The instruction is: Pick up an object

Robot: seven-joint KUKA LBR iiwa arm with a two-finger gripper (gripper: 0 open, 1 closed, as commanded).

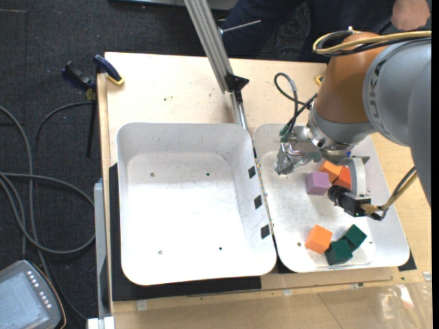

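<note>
Grey metal fingers (285,162) hang low over the right-hand bin (291,252), near its inner wall, at the end of the arm (374,88) reaching in from the right. How far they stand apart cannot be told (the wrist housing and cabling crowd them from above), and no object can be seen between them.

Task progress, as judged: nothing is lifted. All candidate objects lie on the bin floor. A purple block (318,182) sits just to the right of the fingers and slightly below them, near but apparently not touching. An orange block (337,173) lies just beyond the purple one, touching or nearly so. Well below the fingers, toward the bin's near edge, an orange cube (318,239) rests beside two dark green blocks (346,244). Remaining, on this evidence: closing on an object, securing it, raising it.

Concealed or unclear: the wrist covers part of the far orange block; a black fitting with yellow cable (353,203) overlaps the bin floor to the right. The left-hand bin (185,204) holds only dark specks, too small to identify.
</note>
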